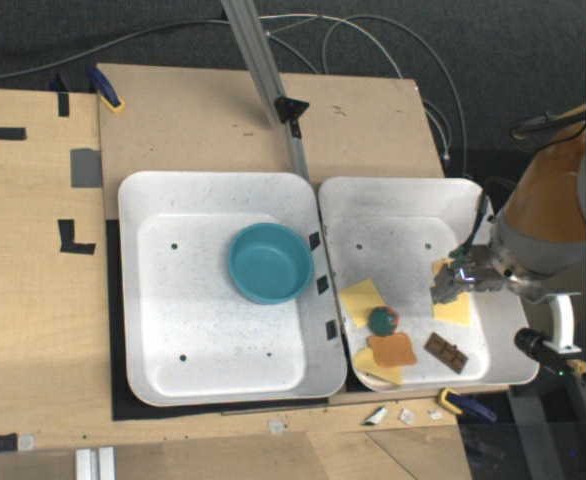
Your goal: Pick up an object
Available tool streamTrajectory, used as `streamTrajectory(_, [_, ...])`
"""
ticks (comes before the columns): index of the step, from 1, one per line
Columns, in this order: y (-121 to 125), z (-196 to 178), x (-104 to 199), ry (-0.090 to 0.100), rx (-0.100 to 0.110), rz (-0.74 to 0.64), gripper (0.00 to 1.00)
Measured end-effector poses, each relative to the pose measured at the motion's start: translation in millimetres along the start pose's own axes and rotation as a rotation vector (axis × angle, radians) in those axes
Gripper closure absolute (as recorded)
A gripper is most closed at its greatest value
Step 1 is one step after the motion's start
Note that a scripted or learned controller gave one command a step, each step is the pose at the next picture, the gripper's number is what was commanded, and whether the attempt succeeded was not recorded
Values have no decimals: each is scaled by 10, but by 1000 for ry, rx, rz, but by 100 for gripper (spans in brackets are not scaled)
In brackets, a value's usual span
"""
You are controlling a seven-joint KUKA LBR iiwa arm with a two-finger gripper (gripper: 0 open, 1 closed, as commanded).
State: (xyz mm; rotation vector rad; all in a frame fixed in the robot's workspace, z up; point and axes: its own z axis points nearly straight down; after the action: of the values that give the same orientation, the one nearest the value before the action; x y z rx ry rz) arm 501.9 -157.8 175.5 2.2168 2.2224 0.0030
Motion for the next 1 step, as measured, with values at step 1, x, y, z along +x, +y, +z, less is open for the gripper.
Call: streamTrajectory(1, [7, -262, 3, 0, 2, 1, 100])
